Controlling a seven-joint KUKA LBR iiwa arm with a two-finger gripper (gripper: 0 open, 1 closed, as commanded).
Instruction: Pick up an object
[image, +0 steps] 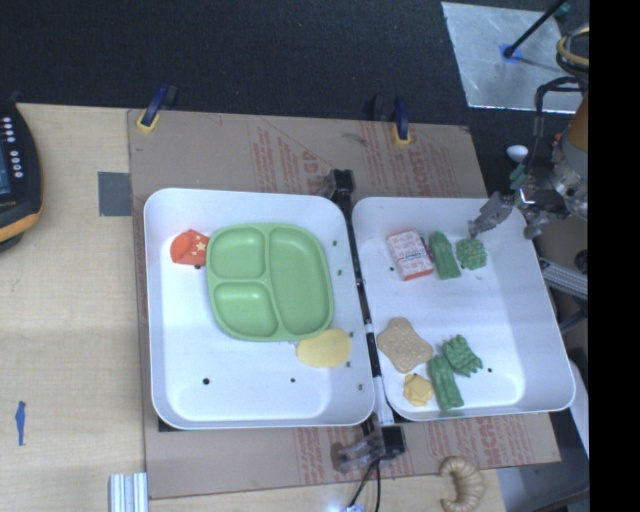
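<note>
While the gripper hung at the upper right of the frame, over the far corner of the right bin, its fingers stood a little apart and held nothing. Just below and left of them lay a small green broccoli piece, the nearest candidate for the pick. Touching or almost touching it on the left was a green pickle-shaped piece, and beside that a small white-and-red box.

The broccoli piece looked like moulded toy food: probably light, fairly stiff, and knobbly enough not to slip much. A pinch across its short width, from the side away from the pickle, seemed safest, since a finger coming down on the left could catch the pickle and nudge both. The bin wall near it left little room on the upper right.

Lower in the same bin sat a tan toast-like slice, a small yellow lump, and two more green pieces crowded together, which would have been harder to separate.

At the left of the frame, the left bin held a green divided plate, a red piece at its upper left and a yellow lemon-like piece at its lower edge, all well apart from the gripper.
</note>
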